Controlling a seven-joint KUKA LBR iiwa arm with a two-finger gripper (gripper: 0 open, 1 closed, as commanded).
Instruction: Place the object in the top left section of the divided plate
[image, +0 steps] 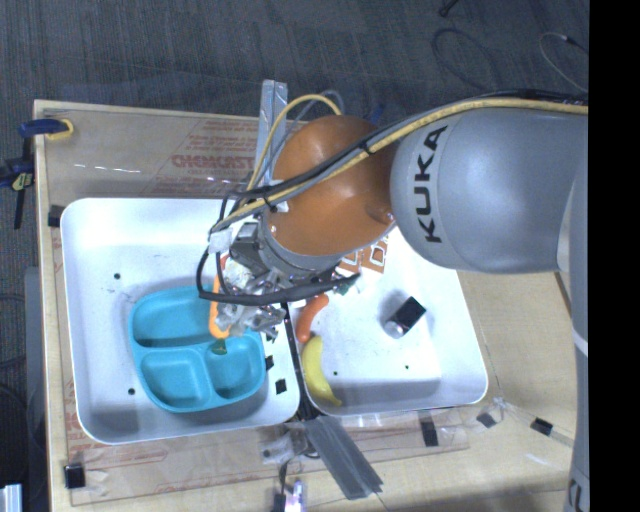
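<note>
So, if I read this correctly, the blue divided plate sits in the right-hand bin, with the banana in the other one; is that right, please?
Not quite: the camera view shows the blue divided plate in the left-hand bin, under the hand. The banana lies in the other bin, the right-hand one, near its front left corner.

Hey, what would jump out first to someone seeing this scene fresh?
The big grey arm with its orange band reaches in from the right, over both bins. Beneath its gripper a bright blue divided plate lies in the left bin. A yellow banana lies in the right bin.
</note>
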